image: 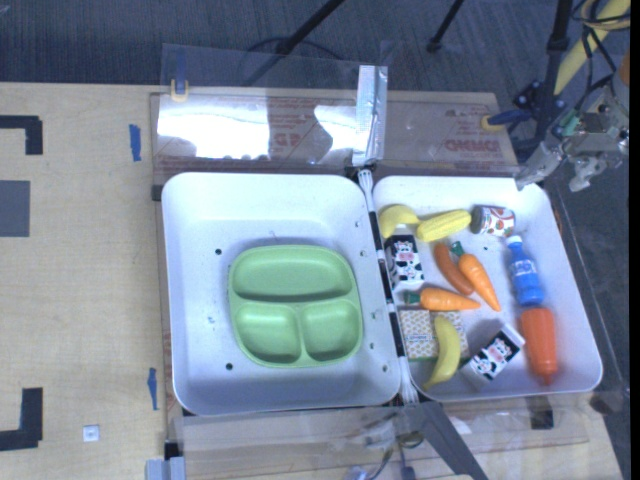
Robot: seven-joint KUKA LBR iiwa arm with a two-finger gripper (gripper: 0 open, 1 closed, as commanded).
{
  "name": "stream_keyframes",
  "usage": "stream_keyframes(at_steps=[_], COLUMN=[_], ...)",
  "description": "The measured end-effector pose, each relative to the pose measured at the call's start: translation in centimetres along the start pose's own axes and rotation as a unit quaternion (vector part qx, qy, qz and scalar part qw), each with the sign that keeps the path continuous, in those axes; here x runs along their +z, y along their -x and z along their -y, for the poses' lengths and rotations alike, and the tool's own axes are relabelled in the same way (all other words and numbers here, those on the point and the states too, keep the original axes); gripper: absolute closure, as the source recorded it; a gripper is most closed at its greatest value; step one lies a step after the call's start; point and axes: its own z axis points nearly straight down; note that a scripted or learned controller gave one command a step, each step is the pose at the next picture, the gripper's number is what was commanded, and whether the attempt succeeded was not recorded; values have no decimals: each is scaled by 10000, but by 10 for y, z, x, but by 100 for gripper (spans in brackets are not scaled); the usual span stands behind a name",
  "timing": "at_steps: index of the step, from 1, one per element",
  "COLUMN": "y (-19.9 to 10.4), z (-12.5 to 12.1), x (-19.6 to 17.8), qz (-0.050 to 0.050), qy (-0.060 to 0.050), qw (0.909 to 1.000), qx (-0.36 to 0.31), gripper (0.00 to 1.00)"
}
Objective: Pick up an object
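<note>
The right white bin [580, 268] holds several toy foods. Among them are a yellow banana [397, 218], a corn cob [443, 225], a small can [492, 220], a blue bottle [523, 272], two carrots [472, 274], a red-orange piece [540, 344], two cow-patterned cartons [405, 264], a second banana [447, 350] and a cracker box [418, 334]. My gripper [562, 168] hangs above the far right corner of this bin, just outside its rim. It is apart from all the objects, and nothing shows in it.
A green divided plate [295, 303] lies in the left white bin [190, 268]. A clear plastic sheet and cardboard [300, 128] stand behind the bins. Yellow cables and tripod legs [575, 38] crowd the far right.
</note>
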Motion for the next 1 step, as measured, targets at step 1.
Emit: stream_keyframes(at_steps=[1], y=[-57], z=[-10], x=[132], qz=[31], qy=[93], qw=[9962], qx=[-861], gripper=[0])
